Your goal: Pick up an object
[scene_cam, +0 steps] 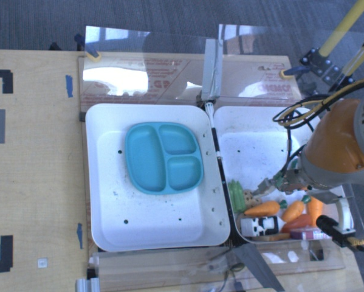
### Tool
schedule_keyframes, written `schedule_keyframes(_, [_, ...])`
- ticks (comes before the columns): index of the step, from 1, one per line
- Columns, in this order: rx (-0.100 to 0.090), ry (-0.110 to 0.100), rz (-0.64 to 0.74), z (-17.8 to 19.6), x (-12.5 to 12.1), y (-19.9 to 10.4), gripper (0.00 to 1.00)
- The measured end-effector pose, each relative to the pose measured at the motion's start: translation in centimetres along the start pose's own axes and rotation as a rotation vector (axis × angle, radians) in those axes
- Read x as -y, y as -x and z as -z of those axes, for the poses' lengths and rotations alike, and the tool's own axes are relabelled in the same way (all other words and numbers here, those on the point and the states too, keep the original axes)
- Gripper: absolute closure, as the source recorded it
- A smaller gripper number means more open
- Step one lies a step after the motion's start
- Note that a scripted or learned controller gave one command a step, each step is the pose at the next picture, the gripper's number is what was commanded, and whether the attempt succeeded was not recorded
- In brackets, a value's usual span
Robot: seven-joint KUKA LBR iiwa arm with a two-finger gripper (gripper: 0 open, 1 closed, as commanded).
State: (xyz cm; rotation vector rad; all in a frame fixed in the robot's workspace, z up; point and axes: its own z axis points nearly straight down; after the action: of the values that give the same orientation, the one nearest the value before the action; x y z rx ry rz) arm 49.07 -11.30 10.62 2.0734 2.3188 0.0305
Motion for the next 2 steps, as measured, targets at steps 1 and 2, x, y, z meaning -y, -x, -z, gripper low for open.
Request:
schedule_keyframes(1, [-0.004, -0.004, 0.727, -1.2, 0.1, -0.5, 0.0])
schedule_keyframes(2, [-0.019, -0.023, 0.799, 3.8, 0.9, 1.0, 0.0])
